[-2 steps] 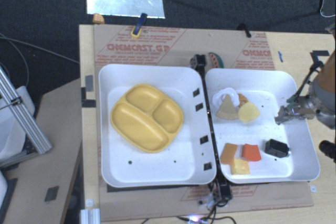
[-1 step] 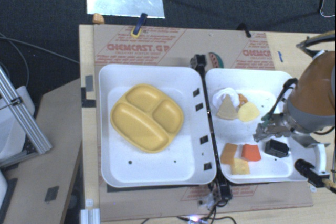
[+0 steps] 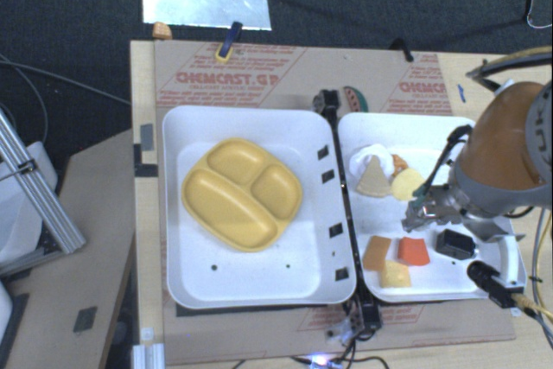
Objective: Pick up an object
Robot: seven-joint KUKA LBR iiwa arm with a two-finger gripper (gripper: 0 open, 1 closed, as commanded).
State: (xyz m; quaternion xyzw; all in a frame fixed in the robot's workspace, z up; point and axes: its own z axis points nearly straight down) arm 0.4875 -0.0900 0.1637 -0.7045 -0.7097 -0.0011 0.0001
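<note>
I judge the orange block [image 3: 414, 251] light, rigid, best pinched across flat sides; claw [image 3: 418, 213] just above it, state indeterminable.

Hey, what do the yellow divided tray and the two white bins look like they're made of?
The tray looks like moulded plastic with a matte to slightly satin finish: one even yellow colour, rounded compartment ridges, soft highlights. The left bin and right bin also look like plastic, smooth and fairly matte, with rounded corners and thin rims, though painted metal can't be ruled out from this view.
</note>
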